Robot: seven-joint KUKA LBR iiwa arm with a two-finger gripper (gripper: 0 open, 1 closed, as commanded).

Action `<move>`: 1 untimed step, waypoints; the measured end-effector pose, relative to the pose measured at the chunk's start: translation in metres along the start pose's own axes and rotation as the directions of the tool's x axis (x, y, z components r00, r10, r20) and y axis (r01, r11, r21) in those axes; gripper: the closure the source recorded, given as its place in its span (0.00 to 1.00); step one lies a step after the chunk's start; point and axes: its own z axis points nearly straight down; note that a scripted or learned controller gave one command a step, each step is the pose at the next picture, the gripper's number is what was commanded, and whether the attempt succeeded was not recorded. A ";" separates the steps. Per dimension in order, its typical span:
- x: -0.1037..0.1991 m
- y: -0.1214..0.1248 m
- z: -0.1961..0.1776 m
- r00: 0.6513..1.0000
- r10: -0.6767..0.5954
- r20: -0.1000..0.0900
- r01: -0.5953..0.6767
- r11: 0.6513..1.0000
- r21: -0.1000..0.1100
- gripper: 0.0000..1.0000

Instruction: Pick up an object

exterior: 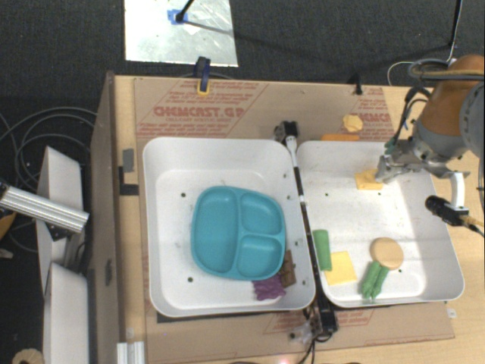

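My gripper [385, 170] hangs low over the far part of the right bin [432, 226], its tip right beside a small yellow wedge [367, 180] on the bin floor. Whether it touches the wedge is unclear. Near the bin's front lie a green cylinder [322, 249], a flat yellow square [340, 267], a tan round piece [387, 252] and a green leafy piece [372, 280]. The left bin [170, 203] holds a teal divided plate [238, 232], with a purple piece [267, 288] and a brown piece [288, 271] at its front edge.
The grey arm with its orange band [447, 101] comes in from the right over the right bin's far corner. A yellow lump [352, 122] and an orange strip [339, 136] lie on the cardboard behind the right bin. A black divider clamp [288, 132] sits between the bins.
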 end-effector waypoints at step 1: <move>0.000 0.001 -0.010 1.000 -0.001 0.000 0.001 1.000 -0.002 1.00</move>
